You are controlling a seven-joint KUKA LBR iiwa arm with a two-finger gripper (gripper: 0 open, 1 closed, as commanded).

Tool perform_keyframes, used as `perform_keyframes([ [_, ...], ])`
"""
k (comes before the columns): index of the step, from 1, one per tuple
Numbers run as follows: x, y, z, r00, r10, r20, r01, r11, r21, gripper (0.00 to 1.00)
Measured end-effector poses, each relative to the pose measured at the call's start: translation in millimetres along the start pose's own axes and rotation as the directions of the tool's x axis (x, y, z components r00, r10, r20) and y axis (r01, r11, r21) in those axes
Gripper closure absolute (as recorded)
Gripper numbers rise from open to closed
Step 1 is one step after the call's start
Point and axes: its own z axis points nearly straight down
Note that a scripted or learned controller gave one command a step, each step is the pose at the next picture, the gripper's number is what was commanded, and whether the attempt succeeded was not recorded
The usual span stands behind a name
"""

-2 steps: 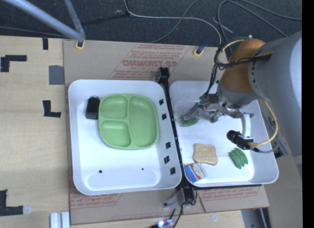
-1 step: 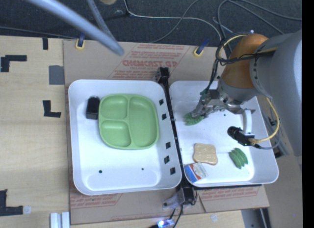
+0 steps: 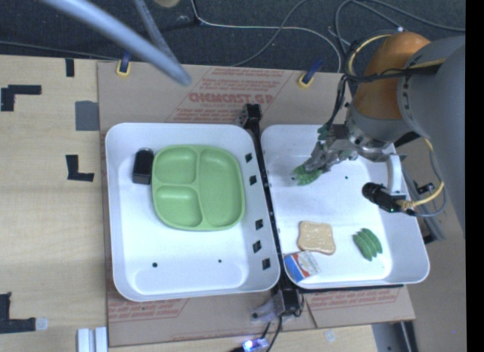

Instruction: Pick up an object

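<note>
Gripper reaching into right bin from the right, fingertips blurring into a small green object; whether clamped on it or merely touching, impossible to tell. Green object lying near the bin's upper left, long axis slanting from lower left up toward the gripper, upper end hiding beneath the fingers. Resting well apart along the near wall: toast slice, green pod-shaped toy, red-and-white packet. Sitting in left bin: green divided plate, black block.
</note>
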Motion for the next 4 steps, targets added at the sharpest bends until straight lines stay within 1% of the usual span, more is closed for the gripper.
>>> perform_keyframes([
  [1,5.2,-8.2,-54.1,1.0,0.0,0.0,0.0,1.0,-0.002,1.0],
  [2,5.8,-7.9,-64.1,1.0,0.0,-0.001,0.0,1.0,0.001,1.0],
  [3,62.2,-25.1,-58.0,1.0,-0.003,-0.001,0.003,1.0,0.005,1.0],
  [4,115.1,-41.5,-74.2,1.0,-0.005,-0.002,0.005,1.0,0.003,1.0],
])
